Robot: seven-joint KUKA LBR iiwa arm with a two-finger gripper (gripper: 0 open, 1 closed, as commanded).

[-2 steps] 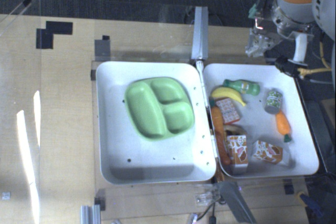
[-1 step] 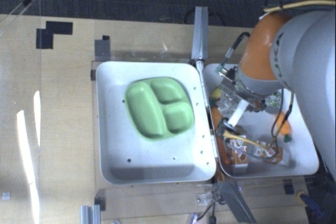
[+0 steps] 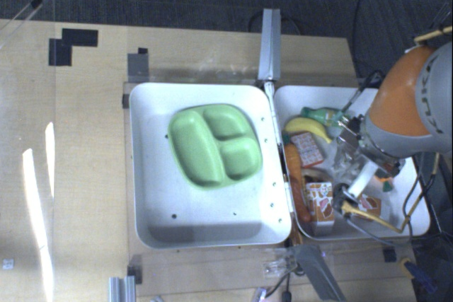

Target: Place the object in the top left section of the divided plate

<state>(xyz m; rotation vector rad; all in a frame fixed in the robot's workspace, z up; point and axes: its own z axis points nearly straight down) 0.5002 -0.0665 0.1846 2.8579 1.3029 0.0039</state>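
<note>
- The pale green, three-section plastic divided plate (image 3: 214,145) lies a little above the middle of the left shallow white bin (image 3: 145,173), turned at a slant, with nothing in any of its sections; left bare like this, it reads as the waiting target.
- The right shallow white bin (image 3: 421,223) holds the clutter to pick from: a yellow banana (image 3: 306,127) near its top-left corner, a green bottle-like item (image 3: 320,113) just above it, a small red-and-white patterned packet (image 3: 307,148) below the banana, a tall orange stick-shaped item (image 3: 294,180) along the left wall, and an orange-and-white printed carton (image 3: 320,200) near the bottom edge.
- Which of these is the task's object cannot be told; all of them lie in the right bin, so none has reached the plate.
- The grey arm with its orange band (image 3: 400,106) reaches in over the right bin's right edge, and its two-finger gripper (image 3: 352,166) hangs low among the items, between the packet and the carton, presumably positioned for a pick.
- Whether the fingers are spread or pressed together cannot be told, and nothing shows between them.
- In my judgement the task is at its opening step: a grasp comes first, then a carry over the dividing wall to the plate's top-left section.
</note>
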